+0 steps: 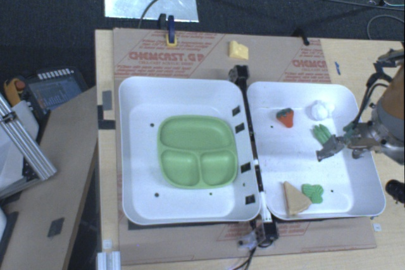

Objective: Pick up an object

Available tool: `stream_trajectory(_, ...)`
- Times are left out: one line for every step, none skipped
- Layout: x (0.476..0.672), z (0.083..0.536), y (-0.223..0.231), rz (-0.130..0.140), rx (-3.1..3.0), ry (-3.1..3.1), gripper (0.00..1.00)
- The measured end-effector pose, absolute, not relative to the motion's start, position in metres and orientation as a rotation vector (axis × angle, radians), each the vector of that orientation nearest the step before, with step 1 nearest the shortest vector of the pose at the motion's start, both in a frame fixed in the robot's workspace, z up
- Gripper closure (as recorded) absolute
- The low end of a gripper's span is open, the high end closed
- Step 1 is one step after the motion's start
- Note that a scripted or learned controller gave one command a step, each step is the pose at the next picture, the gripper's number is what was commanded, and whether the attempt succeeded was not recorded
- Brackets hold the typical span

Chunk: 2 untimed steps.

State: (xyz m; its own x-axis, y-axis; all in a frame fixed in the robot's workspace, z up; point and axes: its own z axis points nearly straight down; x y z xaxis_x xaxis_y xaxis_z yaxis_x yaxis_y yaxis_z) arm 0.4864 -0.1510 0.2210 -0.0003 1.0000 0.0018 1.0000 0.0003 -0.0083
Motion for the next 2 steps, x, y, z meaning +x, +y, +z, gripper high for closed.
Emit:
stream_trajectory(0.489, 0.225, -0.151, -0.001, -2.218, -2.225, 0.00)
stream_trajectory(0.489, 0.184, -0.150, 0.001, -2.219, -2.222, 0.00)
